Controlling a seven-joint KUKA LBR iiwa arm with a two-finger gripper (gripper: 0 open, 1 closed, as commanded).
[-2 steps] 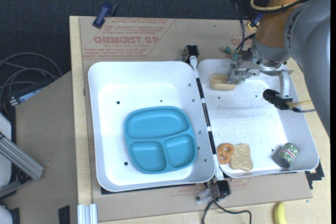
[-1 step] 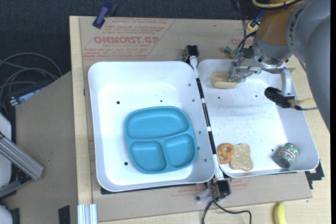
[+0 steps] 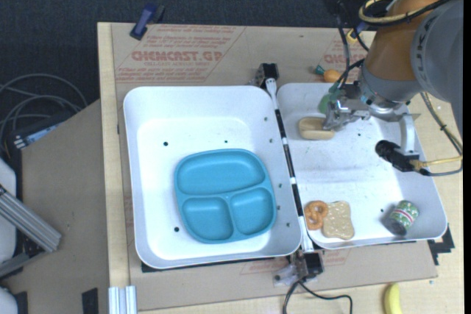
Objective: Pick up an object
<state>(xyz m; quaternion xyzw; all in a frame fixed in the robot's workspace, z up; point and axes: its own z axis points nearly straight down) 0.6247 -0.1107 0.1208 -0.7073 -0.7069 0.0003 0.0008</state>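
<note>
Two shallow white bins sit side by side on a bench, seen from above at a slant. The left bin [image 3: 147, 158] holds a blue divided plate [image 3: 223, 193] with three compartments, lying near the centre of the frame. In the right bin [image 3: 368, 180], a tan bread-like piece [image 3: 316, 129] lies in the upper left part. Along the bin's lower edge sit a small orange pretzel [image 3: 316, 212], touching a pale cracker-like slice [image 3: 339, 220]. A small green and white can [image 3: 402, 216] lies in the lower right corner, well apart from them.

The grey arm with its orange band [image 3: 394, 40] reaches in from the upper right of the frame. Its gripper [image 3: 333, 114] hangs low over the upper part of the right bin, just beside the tan piece. The view does not make clear whether the gripper is spread or closed, and nothing can be seen held in it.
</note>
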